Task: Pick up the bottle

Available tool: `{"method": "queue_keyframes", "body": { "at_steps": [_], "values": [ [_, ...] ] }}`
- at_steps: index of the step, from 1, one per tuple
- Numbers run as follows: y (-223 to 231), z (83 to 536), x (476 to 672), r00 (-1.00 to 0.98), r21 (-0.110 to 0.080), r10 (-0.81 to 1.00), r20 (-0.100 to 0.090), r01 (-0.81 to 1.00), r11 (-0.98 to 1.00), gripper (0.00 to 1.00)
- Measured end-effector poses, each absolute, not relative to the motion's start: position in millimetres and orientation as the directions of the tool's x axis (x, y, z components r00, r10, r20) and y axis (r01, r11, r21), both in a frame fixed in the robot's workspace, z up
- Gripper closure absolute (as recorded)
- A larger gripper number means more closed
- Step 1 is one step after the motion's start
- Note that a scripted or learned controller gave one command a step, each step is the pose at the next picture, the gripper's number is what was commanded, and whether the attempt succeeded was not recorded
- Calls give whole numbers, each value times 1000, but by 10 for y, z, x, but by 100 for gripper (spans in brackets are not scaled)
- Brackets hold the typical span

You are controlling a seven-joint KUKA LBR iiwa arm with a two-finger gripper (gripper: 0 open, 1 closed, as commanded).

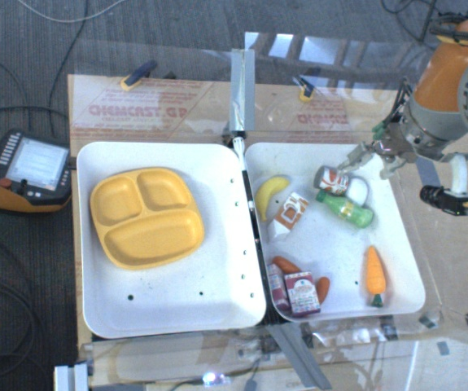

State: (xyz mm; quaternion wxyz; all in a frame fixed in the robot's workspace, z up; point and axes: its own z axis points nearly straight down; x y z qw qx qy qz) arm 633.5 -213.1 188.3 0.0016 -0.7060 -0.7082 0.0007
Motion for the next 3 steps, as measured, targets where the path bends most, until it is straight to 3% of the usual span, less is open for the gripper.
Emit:
{"method": "queue_keyframes", "body": {
  "at_steps": [1, 2, 3],
  "values": [
    [-2094, 958, 6074, -155, -1, 988, 3, 988, 155, 0],
    [-2071, 1030, 6077, -157, -2, 988, 6, 988, 157, 100],
    [-2224, 1504, 5875, -47, -3, 999, 0, 999, 47, 100]
  ]
}}
